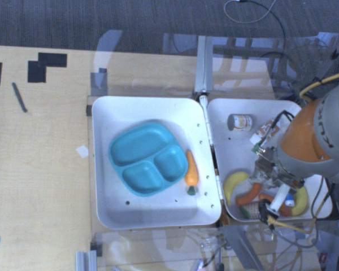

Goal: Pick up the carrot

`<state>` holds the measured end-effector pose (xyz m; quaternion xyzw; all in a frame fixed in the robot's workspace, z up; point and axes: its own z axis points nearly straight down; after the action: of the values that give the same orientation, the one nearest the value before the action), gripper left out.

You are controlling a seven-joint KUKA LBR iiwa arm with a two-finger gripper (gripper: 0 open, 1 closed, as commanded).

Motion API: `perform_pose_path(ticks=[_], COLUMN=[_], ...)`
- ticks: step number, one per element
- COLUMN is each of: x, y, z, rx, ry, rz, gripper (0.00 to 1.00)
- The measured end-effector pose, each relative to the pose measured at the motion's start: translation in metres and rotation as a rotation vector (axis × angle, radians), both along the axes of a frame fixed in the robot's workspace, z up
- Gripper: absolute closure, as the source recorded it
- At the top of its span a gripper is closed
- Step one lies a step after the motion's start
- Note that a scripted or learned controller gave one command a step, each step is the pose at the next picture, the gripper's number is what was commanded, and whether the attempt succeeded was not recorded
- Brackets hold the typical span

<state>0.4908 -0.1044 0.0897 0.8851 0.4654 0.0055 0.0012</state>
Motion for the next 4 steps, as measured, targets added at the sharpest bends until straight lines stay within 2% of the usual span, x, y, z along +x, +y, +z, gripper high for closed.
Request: perform_pose_path(ticks=[1,2,3,4], x=[0.0016,0.0013,-0.0008,-0.001], y=[0.0049,0.0092,0.0044,0.0039], z=[-0.0001,-0.0001,-0.0004,-0.0003], rx=[0.001,0.003,0.001,-0.009], ry=[-0.006,-0.006,0.001,-0.001], rz=[-0.425,-0.675,-0.395,0.085], gripper=[1.0,1.0,1.0,1.0])
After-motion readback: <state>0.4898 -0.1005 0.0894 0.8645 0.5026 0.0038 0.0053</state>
